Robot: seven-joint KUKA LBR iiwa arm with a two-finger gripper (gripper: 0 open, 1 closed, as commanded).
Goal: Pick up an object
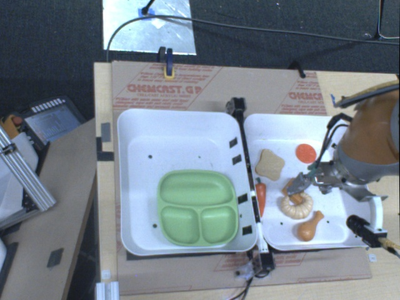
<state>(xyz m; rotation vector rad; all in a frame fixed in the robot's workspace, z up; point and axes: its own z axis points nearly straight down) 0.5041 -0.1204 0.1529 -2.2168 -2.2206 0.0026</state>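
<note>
Pale coiled croissant-shaped toy (296, 205) lies in the right white bin (282, 125), directly below the 2-finger gripper (300, 184). Finger state cannot be judged. Nearest candidate, long axis running left-right.

You get even, soft overhead light; the white bins (187, 120) glare slightly, shadows stay faint, and detail is a little blurry.

the arm (369, 152) has a broad orange band above a grey wrist, a black cable looped along its side, and dull metal, possibly steel, gripper (299, 185) parts.
</note>
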